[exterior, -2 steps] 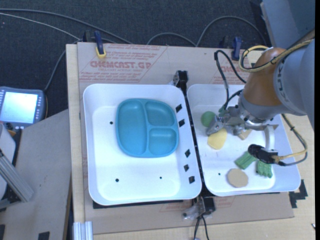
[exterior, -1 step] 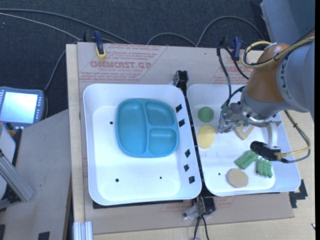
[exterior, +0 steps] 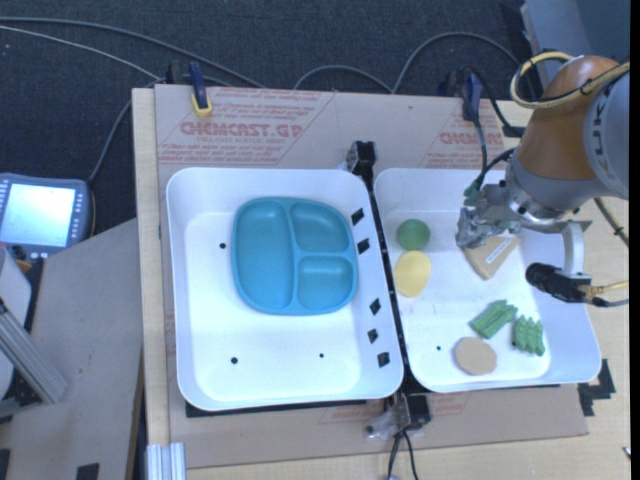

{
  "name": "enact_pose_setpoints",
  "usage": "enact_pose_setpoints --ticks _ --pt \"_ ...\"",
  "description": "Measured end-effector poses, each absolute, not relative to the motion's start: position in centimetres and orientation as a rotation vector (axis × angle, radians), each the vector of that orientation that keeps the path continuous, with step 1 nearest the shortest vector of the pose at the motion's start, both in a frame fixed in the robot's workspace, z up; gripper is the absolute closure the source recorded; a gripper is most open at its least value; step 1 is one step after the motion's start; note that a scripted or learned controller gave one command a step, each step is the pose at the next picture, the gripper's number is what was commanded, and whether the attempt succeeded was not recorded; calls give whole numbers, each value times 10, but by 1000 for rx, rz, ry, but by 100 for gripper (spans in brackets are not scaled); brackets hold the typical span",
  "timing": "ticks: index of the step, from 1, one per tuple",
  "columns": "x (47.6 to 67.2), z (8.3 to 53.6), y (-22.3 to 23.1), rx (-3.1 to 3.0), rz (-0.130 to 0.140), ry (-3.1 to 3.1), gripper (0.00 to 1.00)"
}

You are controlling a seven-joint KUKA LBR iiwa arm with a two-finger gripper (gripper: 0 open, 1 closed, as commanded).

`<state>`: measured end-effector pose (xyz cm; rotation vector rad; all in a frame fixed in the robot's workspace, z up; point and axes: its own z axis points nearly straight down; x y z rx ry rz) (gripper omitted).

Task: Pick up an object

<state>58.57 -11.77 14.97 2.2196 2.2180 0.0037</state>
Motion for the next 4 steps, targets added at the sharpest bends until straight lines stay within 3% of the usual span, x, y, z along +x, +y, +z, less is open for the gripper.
enact_pose_setpoints --ticks 1,2,4 --pt "587 204 -118 2217 6 2219 100" --pt "569 209 -73 2220 1 2229 100" --pt "560 216 37 2215 4 2229 100"
